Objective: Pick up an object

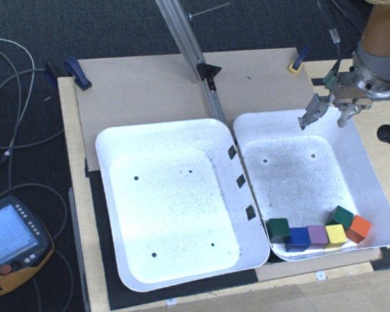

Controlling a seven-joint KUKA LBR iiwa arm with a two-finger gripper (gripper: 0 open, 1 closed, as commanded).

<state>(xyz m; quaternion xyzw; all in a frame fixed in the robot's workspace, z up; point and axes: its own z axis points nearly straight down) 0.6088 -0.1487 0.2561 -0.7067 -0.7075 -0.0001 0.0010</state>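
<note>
Claw [328, 113] up over the far-right corner of the right bin [359, 150], fingers spread apart, nothing between them, touching nothing. Blocks all lined up along the near wall of that bin: dark green block [279, 229], blue block [299, 237], purple block [317, 234], yellow block [335, 234], green block [342, 215], orange block [358, 228], packed touching. Rest of the bin floor is open room. Left bin [112, 153] alongside on the tabletop [147, 88].
</note>
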